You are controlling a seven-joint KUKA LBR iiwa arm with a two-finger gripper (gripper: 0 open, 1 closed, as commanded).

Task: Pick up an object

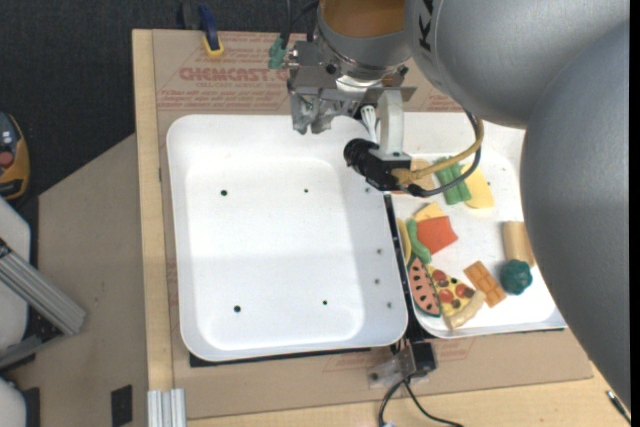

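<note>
Right bin (520,320): toy food at frame right — red piece (437,234), watermelon slice (424,284), teal ball (516,276), wooden cylinder (518,240).
Left bin (200,245): bare white floor.
My jaws (318,115): upper centre, over the left bin's far edge; spread or pressed, I cannot tell.

Two white bins are recorded: the left bin (270,245) marked with small dark dots, the right bin (520,315) white. Toy items are listed as a red-and-green watermelon slice (423,285), a red block (437,234), a teal ball (517,276), a tan cylinder (518,242), a yellow piece (480,192) and a green piece (452,183). The arm (520,45) is grey with an orange band; the bench board (160,215) is tan with red lettering.
</note>
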